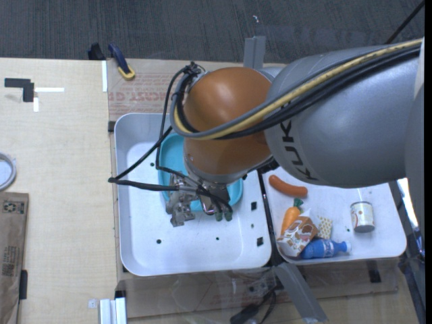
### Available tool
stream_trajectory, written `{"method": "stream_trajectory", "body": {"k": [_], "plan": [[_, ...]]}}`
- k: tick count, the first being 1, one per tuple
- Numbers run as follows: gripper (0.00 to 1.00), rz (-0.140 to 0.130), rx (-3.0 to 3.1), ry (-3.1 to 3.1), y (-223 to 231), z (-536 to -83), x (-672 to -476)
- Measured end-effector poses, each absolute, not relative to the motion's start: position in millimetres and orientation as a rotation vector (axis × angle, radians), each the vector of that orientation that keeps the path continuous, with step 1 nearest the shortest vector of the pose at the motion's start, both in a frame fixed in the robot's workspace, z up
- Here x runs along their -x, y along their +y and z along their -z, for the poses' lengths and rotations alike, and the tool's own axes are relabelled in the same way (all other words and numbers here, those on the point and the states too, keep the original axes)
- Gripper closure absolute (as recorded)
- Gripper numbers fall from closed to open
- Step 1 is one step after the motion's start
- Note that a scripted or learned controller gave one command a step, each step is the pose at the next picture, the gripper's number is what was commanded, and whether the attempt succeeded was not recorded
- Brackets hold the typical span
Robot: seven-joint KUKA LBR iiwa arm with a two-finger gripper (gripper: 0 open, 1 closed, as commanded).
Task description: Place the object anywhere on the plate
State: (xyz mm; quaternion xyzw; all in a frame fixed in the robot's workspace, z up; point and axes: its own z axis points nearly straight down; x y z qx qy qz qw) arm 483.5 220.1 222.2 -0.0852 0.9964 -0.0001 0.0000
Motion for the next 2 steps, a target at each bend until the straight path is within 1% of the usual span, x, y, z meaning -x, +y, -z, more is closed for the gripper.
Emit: {"method": "stream_trajectory", "body": {"k": [1,2], "plan": [[1.0,-0.001,-0.119,3.137,229.0,-297.6,-487.0],[1.0,0.0,0.214,3.135,215.7,-231.2,-478.4]]}}
